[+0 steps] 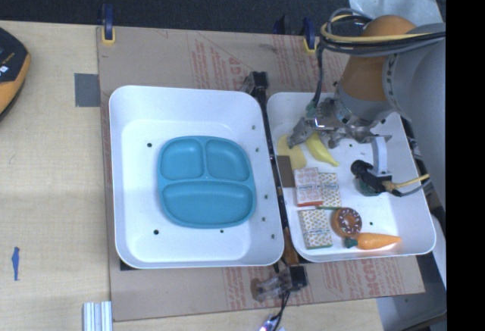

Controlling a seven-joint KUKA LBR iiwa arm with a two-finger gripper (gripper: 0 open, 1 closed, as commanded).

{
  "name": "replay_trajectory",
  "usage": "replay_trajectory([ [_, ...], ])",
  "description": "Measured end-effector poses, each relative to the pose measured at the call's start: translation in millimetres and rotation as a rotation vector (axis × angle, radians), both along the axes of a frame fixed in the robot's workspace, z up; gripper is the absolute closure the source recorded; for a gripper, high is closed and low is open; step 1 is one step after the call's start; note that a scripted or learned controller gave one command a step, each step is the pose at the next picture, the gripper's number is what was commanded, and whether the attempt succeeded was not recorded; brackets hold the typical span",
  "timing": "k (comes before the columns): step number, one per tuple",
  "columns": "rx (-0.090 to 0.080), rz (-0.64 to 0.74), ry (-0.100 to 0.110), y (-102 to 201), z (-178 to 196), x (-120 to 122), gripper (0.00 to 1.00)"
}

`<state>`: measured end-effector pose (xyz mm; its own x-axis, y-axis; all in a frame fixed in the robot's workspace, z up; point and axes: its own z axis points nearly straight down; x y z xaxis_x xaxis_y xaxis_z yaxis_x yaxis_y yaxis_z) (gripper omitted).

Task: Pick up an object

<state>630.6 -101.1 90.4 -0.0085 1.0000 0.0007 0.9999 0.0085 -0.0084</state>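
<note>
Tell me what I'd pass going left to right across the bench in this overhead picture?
Yellow and black object at the left edge → grey tape patch → left bin holding the blue divided plate → right bin, where the banana lies under the gripper, with the carrot further right.

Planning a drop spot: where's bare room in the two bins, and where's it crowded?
Left bin: bare white floor rings the blue divided plate, widest along its far and left walls. Right bin is crowded: banana under the gripper, sachets, donut, carrot. The only bare strip there runs along its right wall.
</note>
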Motion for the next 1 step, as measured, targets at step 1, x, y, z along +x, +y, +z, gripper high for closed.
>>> replay_trajectory([
  [1,-0.002,0.001,-0.002,-2.5,11.9,1.5,1.0],
])
